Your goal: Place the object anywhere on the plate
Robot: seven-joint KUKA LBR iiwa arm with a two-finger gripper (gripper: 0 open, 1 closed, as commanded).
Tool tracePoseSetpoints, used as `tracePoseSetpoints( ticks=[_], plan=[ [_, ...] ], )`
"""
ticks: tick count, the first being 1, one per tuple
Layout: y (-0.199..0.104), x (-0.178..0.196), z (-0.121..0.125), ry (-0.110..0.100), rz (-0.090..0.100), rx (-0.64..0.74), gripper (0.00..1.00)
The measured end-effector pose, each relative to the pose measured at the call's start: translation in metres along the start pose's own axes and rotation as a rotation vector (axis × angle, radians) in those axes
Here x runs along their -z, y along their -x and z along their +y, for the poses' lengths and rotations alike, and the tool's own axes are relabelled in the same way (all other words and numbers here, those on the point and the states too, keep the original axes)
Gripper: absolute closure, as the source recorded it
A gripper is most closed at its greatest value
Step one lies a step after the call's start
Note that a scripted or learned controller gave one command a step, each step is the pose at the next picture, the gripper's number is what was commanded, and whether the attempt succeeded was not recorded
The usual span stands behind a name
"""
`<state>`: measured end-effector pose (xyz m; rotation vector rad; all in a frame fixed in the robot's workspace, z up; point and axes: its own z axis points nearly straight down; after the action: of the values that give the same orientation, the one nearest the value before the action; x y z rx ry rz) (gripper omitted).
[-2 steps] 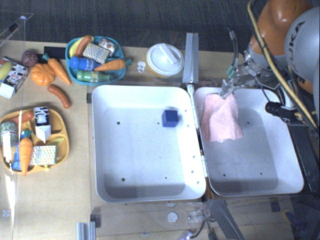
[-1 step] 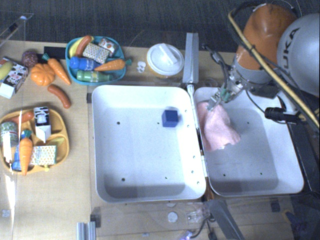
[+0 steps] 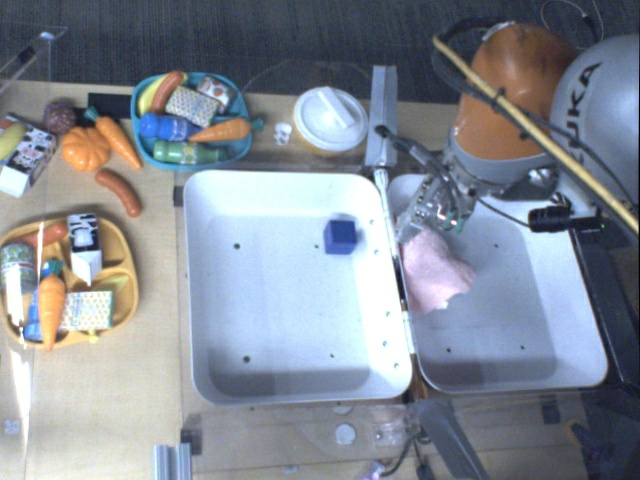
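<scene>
A small blue cube [image 3: 341, 235] lies in the left bin [image 3: 250, 368], in its upper right part near the divider. A flat pink plate-like piece [image 3: 436, 272] rests in the right bin [image 3: 540, 358], against its left wall. My gripper [image 3: 436, 211] hangs over the upper left corner of the right bin, just above the pink piece's top edge and to the right of the cube. The wrist hides its tips, and nothing can be seen held in it.
A white round lid [image 3: 330, 118] sits behind the bins. On the bench at left stand a blue bowl [image 3: 190, 120] of toy food and a yellow dish [image 3: 68, 280] of toys, with a loose pumpkin [image 3: 83, 148], carrot and sausage [image 3: 119, 191] between them. A thin rod [image 3: 540, 138] crosses above the arm.
</scene>
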<state>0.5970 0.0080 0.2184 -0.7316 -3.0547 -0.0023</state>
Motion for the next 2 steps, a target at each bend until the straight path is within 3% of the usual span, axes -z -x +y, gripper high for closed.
tracePoseSetpoints(
  ticks=[1,2],
  plan=[
    [-0.046,-0.010,0.020,0.000,0.001,0.398,1.00],
    [-0.095,0.005,0.043,0.000,0.000,0.472,1.00]
  ],
)
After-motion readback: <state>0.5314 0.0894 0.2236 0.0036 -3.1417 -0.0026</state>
